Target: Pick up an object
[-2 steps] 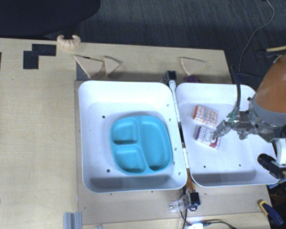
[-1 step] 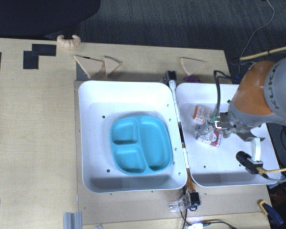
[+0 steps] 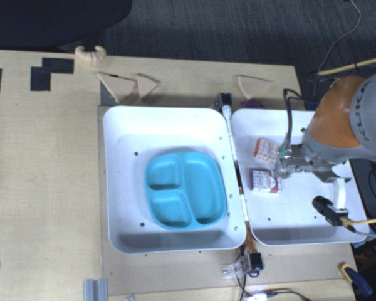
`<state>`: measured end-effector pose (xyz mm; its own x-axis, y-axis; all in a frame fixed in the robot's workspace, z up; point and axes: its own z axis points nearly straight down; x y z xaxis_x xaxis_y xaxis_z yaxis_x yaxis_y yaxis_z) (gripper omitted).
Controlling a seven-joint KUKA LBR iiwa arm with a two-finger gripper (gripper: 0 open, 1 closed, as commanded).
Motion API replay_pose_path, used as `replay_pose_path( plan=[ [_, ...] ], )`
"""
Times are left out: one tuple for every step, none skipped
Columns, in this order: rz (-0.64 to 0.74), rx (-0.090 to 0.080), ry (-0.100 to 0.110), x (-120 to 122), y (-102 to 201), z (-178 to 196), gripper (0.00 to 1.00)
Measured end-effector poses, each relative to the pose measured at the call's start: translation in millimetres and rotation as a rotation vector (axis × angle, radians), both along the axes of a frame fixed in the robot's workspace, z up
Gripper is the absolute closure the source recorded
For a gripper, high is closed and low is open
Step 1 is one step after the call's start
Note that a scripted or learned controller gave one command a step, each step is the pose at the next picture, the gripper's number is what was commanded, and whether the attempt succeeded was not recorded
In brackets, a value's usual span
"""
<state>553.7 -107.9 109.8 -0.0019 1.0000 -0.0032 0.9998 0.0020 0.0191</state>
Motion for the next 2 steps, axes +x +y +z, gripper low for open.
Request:
replay_pose_path(
  plan=[
    [0.001,0.000,0.011,19.2,-65.7,-22.1,1.00],
    [0.001,0.002,0.012,18.7,-64.6,-23.3,0.00]
  ],
)
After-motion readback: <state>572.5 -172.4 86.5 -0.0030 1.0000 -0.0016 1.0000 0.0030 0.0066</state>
